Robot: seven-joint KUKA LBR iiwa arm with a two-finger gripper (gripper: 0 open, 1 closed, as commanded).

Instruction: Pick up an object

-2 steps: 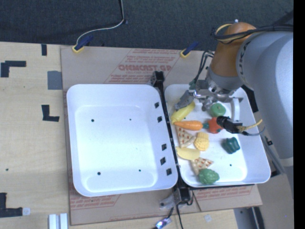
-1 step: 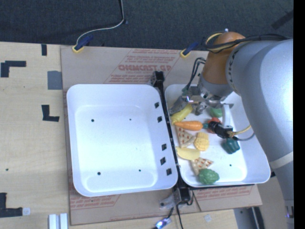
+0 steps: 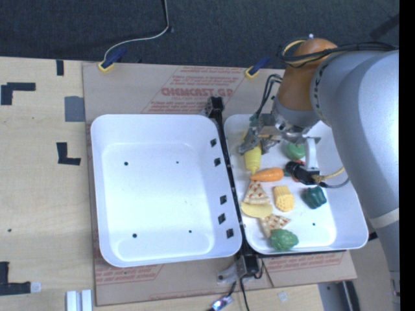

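My gripper (image 3: 255, 142) is low in the right bin (image 3: 343, 235), near its back left corner. It hangs right over the top end of a yellow toy piece (image 3: 253, 159). Just in front of that lie an orange carrot (image 3: 267, 173), a pizza slice (image 3: 256, 192) and a yellow corn cob (image 3: 283, 198). A light green piece (image 3: 296, 151) sits to the gripper's right, partly hidden by the wrist. From this angle I cannot make out whether anything is held.
Also in the right bin are a dark green pepper (image 3: 315, 197), a pale yellow piece (image 3: 257, 209), a waffle-like wedge (image 3: 274, 223) and a green broccoli (image 3: 283, 240). The left bin (image 3: 104, 173) is bare white. A black divider (image 3: 224, 167) runs between the bins.
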